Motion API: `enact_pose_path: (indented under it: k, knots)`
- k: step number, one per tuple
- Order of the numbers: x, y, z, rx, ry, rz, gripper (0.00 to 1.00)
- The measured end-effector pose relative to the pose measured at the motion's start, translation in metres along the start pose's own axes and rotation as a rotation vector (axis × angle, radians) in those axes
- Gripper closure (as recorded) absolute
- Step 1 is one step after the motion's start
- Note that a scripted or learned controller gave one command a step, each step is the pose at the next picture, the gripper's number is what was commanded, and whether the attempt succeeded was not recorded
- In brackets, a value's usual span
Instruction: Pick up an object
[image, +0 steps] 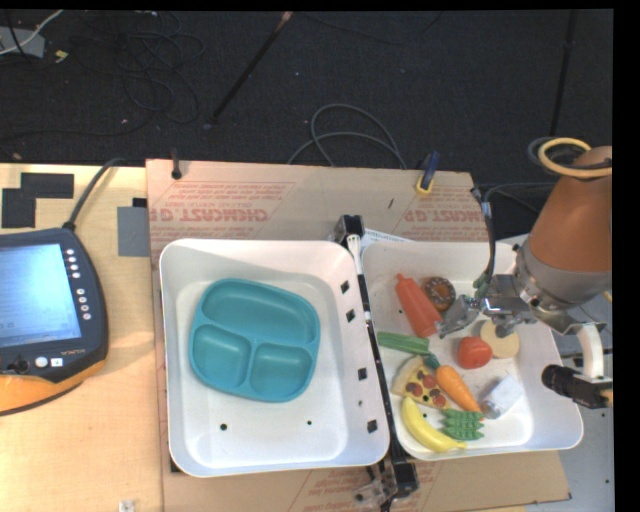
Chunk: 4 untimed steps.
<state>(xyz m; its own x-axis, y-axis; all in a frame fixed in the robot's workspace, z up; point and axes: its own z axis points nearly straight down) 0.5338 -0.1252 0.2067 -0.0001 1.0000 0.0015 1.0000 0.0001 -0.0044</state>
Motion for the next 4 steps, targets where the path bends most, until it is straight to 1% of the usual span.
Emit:
enact_pose_path:
  k: [1,2,3,4]
  knots:
    - [-0.049,-0.021,0.125,0.002,0.000,0.004,0.00]
    - [0.025,-0.031,0.117,-0.010,-0.009,0.002,0.00]
    - [0.008,0.002,0.120,-0.003,-0.001,-0.002,0.00]
    - [-0.002,0.045,0.120,-0.003,-0.001,0.000,0.00]
